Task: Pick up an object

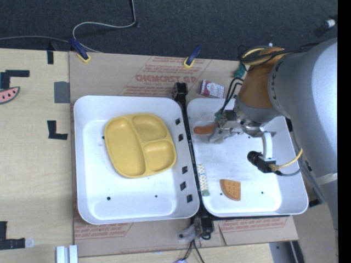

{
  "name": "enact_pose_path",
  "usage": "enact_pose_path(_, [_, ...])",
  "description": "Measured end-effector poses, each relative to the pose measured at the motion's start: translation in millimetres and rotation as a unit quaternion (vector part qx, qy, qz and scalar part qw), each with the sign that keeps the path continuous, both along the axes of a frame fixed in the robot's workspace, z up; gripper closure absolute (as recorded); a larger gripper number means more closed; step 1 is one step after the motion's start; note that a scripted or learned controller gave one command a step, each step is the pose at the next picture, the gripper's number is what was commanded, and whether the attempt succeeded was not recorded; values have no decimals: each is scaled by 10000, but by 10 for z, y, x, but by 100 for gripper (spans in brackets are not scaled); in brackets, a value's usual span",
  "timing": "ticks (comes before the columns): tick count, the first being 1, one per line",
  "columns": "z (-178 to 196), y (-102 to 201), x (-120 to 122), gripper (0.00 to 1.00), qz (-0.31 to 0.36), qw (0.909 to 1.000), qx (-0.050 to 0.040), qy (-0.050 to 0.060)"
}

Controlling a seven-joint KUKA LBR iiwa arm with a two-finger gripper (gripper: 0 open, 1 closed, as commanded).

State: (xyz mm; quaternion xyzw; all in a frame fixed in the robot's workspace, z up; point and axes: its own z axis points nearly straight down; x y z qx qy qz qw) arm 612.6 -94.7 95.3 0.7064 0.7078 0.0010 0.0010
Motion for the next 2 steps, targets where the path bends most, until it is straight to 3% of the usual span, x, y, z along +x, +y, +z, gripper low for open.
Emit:
enact_pose_path(1, [-1,0,-1,0,0,10000,0,1])
enact_pose_path(2, [-91,-11,-121,0,-1,10000,-10,-7])
